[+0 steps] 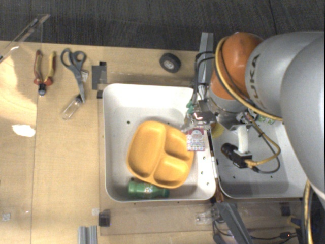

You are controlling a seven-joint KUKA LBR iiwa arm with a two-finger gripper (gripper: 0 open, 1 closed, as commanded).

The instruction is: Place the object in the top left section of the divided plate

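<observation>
A yellow divided plate (160,154) lies in the left white bin (117,136), tilted slightly, with three sections and nothing in them. A small pink-and-white patterned packet (196,139) sits at the plate's right edge, over its upper right section. My gripper (196,117) is directly above the packet, at the bin's right wall, and touches its top or hangs just over it. A green bottle (147,189) lies on its side on the bin floor below the plate.
The right bin (254,182) lies under the arm, with a small yellow thing (217,130) near its left wall. On the bench behind the bins are scissors (76,67), red-handled pliers (43,70) and a black tape roll (170,62).
</observation>
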